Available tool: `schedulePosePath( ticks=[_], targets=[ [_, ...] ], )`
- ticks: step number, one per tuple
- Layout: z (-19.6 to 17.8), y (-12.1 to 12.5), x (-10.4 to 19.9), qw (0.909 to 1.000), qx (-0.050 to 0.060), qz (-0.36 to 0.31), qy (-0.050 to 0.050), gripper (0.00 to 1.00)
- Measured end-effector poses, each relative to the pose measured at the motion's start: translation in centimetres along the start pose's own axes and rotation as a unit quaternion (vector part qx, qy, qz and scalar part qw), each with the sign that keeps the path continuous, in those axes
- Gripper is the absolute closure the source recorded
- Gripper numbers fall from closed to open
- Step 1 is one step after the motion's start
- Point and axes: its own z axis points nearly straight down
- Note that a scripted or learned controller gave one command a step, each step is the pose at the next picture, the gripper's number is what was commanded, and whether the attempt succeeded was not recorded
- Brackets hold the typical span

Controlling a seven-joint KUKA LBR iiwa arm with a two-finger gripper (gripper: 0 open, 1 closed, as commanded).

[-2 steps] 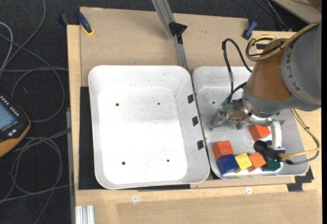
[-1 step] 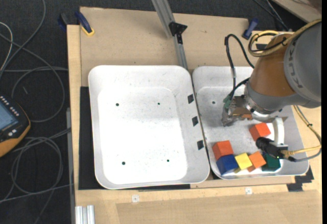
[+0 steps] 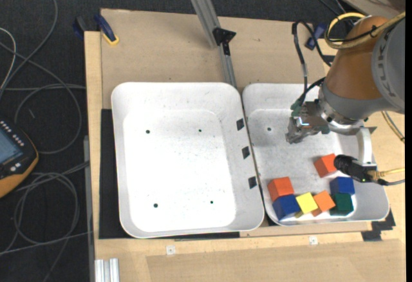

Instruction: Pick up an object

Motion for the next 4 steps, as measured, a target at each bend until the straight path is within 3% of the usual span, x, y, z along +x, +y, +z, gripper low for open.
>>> schedulePosePath(
  ticks=[2, 3, 4],
  targets=[
    [-7.1, 0.7, 0.6, 1.0, 0.001, 0.0, 0.0, 1.0],
    [-7.5, -0.9, 5.2, 1.0, 0.005, -0.002, 0.002, 1.0],
    [-6.7, -0.9, 10.1, 1.0, 0.005, -0.002, 0.002, 1.0]
  ],
)
